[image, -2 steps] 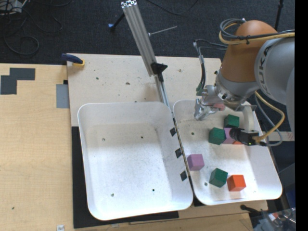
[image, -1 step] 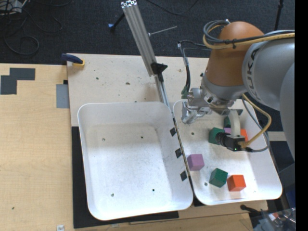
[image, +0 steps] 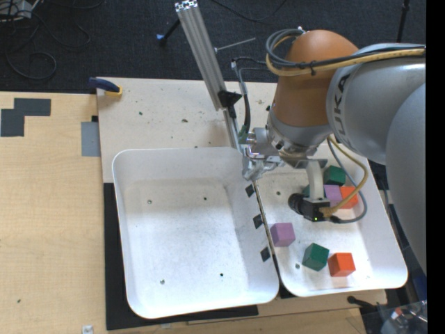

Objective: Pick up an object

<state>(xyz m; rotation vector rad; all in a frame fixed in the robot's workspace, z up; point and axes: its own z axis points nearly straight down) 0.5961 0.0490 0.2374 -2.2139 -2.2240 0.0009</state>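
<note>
Purple cube (image: 282, 234): lies in the right bin (image: 379, 273), close to the rim shared with the left bin; nothing touches it.
Green cube (image: 316, 256): nearer the camera than the purple cube, just beside the orange cube (image: 341, 264); whether the two touch, cannot tell.
Far cluster: green block (image: 335, 175), pale purple block (image: 332, 193) and orange block (image: 350, 197), packed close together under the arm, partly hidden by cabling.
Gripper (image: 255, 158): hangs over the far end of the shared rim, apart from every cube; open or closed, cannot tell. No cube is seen in it.
Arm (image: 361, 110): grey with an orange band, reaching in from the view's right over the right bin.
Left bin (image: 139, 165): white, floor dotted with dark specks.
Shared rim: three small black tabs (image: 257, 221) in a row along it.
Metal post (image: 201, 54): slants up from behind the bins.
Bench (image: 49, 207): pale wood, grey patches (image: 28, 113) at the left; a blue and yellow clamp (image: 104, 85) at the far edge.
</note>
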